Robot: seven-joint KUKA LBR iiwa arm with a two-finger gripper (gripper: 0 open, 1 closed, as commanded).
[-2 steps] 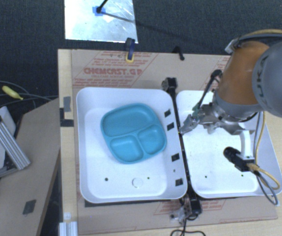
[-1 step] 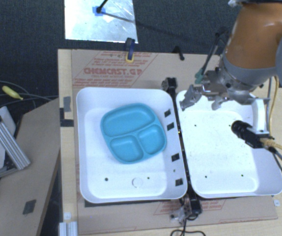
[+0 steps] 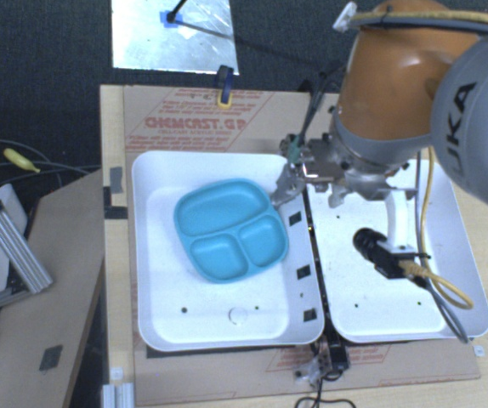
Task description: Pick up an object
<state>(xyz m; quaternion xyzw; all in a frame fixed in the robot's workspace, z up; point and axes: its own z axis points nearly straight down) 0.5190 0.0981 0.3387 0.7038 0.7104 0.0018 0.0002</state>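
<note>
Camera view from above: the grey arm [image 3: 479,117] with its broad orange band comes in from the right and its bulk hides the far part of the right shallow white bin [image 3: 359,306]; the arm's upper end is cut off by the picture's edge; the dark lettering on the grey shell is cut too, so that only "KA" reads plainly. The wrist bends down and to the left, bringing the two-finger gripper [image 3: 284,190] low over the dividing wall between the bins, at the far right corner of the left shallow white bin [image 3: 154,257]; the gripper is small and blurred against the wrist's metal, and whether it is wide or narrow I cannot tell; nothing shows held in it. The light blue plastic plate with three compartments [image 3: 231,229] lies flat in the middle of the left bin, its upper right rim just beside the gripper's tip; whether they touch cannot be made out. On the brown cardboard sheet [image 3: 195,119] under the bins, red print reads "CHEMCAST GP"; smaller lines above it are too faint to read.
</note>
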